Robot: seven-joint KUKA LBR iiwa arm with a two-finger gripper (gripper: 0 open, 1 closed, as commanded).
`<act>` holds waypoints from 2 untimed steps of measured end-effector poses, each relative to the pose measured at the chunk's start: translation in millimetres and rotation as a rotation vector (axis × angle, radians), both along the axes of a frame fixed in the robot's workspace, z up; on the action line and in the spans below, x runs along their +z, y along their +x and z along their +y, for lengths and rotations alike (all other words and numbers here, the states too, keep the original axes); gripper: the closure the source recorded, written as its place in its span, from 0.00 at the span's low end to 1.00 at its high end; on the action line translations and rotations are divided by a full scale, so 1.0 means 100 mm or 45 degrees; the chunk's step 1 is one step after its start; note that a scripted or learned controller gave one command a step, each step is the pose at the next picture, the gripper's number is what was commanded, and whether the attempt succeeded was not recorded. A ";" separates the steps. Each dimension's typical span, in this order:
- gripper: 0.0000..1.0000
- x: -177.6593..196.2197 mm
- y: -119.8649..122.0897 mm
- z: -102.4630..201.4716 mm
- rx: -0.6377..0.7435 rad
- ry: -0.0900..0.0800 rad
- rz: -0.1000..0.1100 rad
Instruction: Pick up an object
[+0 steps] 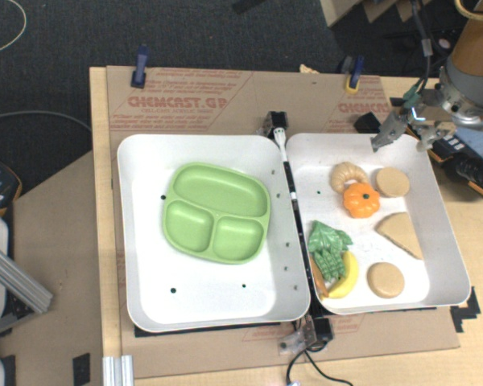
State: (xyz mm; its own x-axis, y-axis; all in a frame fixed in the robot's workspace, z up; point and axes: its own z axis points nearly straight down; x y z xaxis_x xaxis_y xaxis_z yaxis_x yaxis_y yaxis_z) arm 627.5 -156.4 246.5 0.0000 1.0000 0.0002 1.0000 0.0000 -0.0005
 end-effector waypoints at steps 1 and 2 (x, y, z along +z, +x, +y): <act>0.00 -1.17 -0.78 -0.11 -0.006 0.005 0.021; 0.00 -1.65 -0.10 0.20 0.006 0.001 -0.003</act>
